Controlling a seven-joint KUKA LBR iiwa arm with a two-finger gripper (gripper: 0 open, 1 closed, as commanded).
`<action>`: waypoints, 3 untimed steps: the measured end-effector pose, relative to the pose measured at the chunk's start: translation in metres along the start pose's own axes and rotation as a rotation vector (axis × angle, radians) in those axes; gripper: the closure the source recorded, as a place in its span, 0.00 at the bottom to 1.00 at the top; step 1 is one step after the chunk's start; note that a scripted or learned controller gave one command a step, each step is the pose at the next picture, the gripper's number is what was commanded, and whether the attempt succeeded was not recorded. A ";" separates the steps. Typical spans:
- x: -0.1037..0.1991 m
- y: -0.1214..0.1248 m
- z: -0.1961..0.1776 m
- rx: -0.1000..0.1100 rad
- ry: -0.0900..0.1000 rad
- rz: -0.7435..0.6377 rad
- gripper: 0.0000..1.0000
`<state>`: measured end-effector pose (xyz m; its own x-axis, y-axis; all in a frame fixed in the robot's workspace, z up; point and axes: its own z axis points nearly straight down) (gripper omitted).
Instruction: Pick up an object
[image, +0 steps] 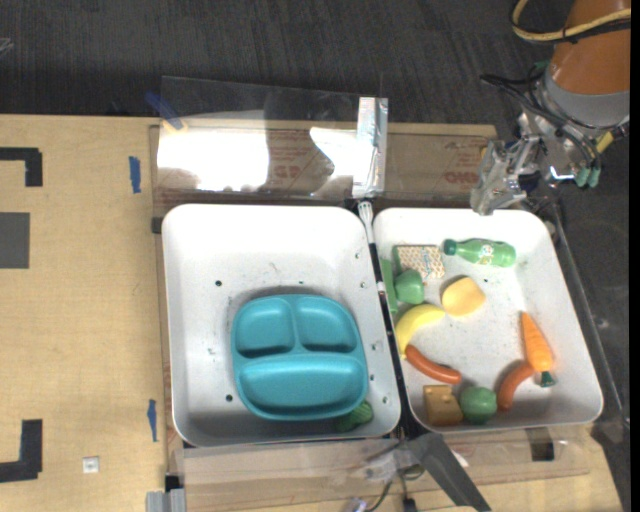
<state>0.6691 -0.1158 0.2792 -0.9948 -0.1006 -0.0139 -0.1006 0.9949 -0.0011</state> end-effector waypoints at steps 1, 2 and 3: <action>0.056 0.046 0.046 -0.002 0.010 -0.083 1.00; -0.003 0.040 0.014 -0.001 0.003 -0.132 1.00; -0.004 0.047 -0.012 -0.001 0.001 -0.274 1.00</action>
<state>0.6686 -0.0686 0.2914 -0.9305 -0.3662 -0.0121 -0.3662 0.9305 -0.0039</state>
